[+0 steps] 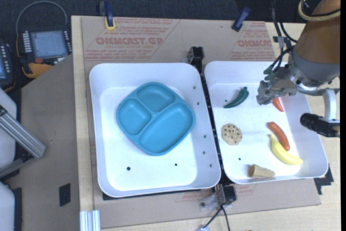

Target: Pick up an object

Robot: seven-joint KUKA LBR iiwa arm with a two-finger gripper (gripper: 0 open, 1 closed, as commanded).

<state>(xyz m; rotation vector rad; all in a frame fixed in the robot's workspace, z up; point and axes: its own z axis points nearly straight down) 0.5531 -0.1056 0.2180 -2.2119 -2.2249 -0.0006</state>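
Observation:
My gripper [268, 93] hangs low over the upper right part of the right bin [308, 170], on the grey arm with its orange band. A small red-orange piece [278, 105] lies right under the gripper's lower edge, partly hidden by it. Whether the two touch I cannot tell. A green pepper [236, 98] lies just left of the gripper. Lower in the bin are a round cookie [231, 134], a red sausage [279, 135], a yellow banana [285, 153] and a tan bread wedge [261, 172].
The left bin [102, 89] holds a blue divided plate [155, 117]. A black bar [208, 111] runs between the two bins. A black part of the arm [319, 124] juts over the right bin's right rim.

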